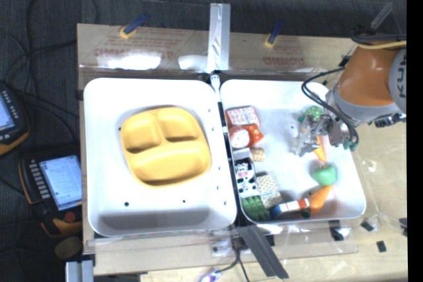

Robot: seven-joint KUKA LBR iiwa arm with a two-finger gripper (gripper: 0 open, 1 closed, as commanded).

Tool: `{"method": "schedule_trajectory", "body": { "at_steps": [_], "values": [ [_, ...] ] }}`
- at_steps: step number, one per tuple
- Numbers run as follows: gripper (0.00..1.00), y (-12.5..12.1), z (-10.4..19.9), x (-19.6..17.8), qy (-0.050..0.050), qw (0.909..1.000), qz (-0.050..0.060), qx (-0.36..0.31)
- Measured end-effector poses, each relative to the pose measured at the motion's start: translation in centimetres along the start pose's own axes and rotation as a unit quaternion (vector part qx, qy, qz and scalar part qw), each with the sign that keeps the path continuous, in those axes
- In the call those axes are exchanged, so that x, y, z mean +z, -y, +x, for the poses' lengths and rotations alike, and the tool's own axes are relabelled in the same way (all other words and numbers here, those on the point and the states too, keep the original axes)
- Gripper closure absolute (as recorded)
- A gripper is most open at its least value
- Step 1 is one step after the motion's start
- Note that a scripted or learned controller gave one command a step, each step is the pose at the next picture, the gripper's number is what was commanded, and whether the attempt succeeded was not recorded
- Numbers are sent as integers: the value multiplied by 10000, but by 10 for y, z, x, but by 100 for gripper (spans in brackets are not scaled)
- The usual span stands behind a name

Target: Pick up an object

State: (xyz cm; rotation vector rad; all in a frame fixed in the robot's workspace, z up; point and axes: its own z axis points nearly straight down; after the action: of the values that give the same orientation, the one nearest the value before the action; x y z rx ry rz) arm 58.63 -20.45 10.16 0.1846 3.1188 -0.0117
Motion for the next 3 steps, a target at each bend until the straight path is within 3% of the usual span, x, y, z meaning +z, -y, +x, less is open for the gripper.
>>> {"method": "schedule_trajectory", "body": {
  "at_steps": [1, 2, 3],
  "values": [
    [100, -39, -26, -123, -68, 9974, -29, 717],
    [100, -76, 28, 9, -25, 9999, -17, 110],
    [100, -105, -1, -131, -71, 9996, -36, 273]
  ]
}}
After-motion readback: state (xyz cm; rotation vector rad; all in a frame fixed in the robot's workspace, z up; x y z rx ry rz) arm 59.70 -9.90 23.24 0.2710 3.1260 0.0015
